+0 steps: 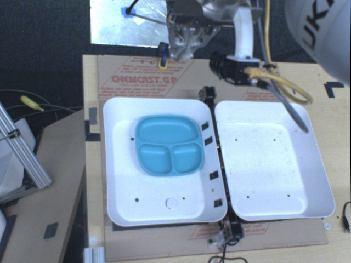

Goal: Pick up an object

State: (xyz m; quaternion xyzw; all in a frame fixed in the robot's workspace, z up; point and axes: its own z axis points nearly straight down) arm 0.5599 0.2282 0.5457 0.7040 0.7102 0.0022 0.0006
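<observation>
At your far left, aluminium rails lean across the lower bench edge, ribbed metal. Above them a yellow connector on a thin dark cable lies on the dark floor.

Left bin: shallow white plastic, rounded corners, a few small dark specks, and a faint round mark near its front wall. The blue plate sits in the upper middle of this bin, lying flat. It is smooth glossy plastic with rounded corners, divided into three compartments: one wide at the back, two smaller at the front. Nothing lies on it or touches it.

Between the bins, you see a row of black clips along the shared seam. Both bins rest on a brown cardboard sheet with red print.

The gripper hangs beyond the back edge of the left bin, over the cardboard, well apart from the plate. Its metal fingers point down and close together; you cannot tell from here whether they are apart or together. A small blue and yellow piece sits just left of it.

Right bin: same white plastic with scattered dark dust. A yellow hose and a grey cable run over its back right corner.
</observation>
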